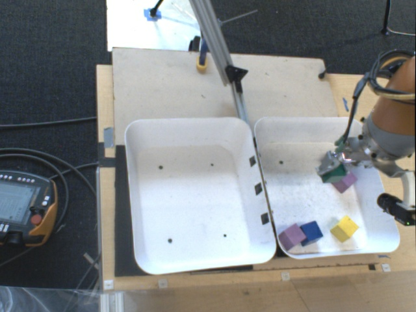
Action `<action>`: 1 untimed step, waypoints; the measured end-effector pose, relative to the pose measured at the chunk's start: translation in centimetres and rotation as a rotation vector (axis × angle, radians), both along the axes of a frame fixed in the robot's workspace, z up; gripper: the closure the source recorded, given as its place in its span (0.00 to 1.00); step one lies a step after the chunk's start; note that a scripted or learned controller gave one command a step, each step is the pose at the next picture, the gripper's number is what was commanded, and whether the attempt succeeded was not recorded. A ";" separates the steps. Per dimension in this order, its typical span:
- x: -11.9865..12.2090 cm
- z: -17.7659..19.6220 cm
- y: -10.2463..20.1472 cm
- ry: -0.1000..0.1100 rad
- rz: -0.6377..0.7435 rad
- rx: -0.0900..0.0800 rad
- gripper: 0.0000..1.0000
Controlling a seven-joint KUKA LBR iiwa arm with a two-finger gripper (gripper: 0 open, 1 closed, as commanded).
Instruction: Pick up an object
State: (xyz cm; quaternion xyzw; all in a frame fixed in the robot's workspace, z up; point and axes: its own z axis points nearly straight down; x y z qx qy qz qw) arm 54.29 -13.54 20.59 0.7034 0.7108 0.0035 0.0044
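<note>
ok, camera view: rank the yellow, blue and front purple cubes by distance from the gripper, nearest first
1. Yellow plastic cube, right bin, front right, below the gripper.
2. Blue plastic cube, front middle of that bin, left of the yellow one.
3. Purple plastic cube, front left corner, touching the blue one.

Arm [393, 109] cut off by the right edge, only its orange band and grey wrist in frame; end effector [338, 164] blurred, finger position indeterminate; green block [334, 172] partly covered by it, contact unclear; purple block [345, 182] half hidden beneath green block; teach pendant [23, 208] cropped at the left edge, its screen unreadable; counter [195, 83] front truncated by the bottom edge
</note>
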 end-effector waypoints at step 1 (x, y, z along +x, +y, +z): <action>5.9 -1.6 10.1 0.008 0.004 0.005 1.00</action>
